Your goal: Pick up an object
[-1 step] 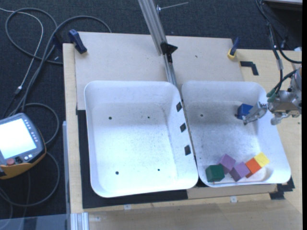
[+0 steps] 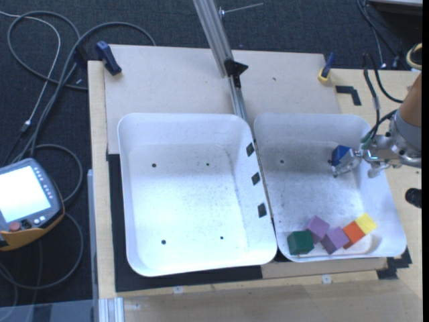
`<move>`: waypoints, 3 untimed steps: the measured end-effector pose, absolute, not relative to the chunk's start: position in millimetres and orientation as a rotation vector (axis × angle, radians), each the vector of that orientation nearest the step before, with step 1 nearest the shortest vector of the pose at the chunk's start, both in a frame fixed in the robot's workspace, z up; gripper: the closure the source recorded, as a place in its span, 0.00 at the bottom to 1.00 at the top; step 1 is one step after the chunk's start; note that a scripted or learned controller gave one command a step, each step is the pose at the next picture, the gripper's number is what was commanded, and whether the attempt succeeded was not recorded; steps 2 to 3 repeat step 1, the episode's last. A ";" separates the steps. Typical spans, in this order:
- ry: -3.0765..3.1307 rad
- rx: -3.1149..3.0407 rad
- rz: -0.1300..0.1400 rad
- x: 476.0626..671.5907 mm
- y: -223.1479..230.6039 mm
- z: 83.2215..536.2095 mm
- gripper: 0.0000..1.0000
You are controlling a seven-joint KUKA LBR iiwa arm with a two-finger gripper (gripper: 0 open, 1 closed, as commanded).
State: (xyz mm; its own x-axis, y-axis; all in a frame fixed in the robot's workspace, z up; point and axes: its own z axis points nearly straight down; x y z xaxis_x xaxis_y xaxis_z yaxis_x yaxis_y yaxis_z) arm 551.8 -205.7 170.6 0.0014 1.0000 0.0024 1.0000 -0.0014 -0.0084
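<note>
- The gripper (image 2: 343,166) is hanging over the right bin (image 2: 295,139), in its upper right part, with the grey arm (image 2: 409,123) reaching in from the right edge of the view.
- A blue object (image 2: 340,155) is sitting right at the gripper's tip, touching it or just beside it; whether the gripper is actually clasping it, and how wide it stands, I cannot tell at this size.
- Below the gripper, toward the near wall of the same bin, five blocks are lying in a loose row, well apart from the gripper.
- The green block (image 2: 300,241) is lying farthest to the gripper's lower left.
- Two purple blocks (image 2: 318,226) (image 2: 332,239) are sitting just beside the green one, nearly under the gripper.
- The orange block (image 2: 353,234) and the yellow block (image 2: 366,223) are lying touching each other, below and slightly right of the gripper.
- The left bin (image 2: 134,133) is lying far to the gripper's left, across the divider.
</note>
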 end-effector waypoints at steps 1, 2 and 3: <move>-2.232 -2.215 -0.009 634.9 -163.0 98.9 0.00; -2.232 -2.215 -0.009 634.9 -163.0 98.9 0.00; -2.232 -2.215 -0.009 634.9 -163.0 98.9 0.00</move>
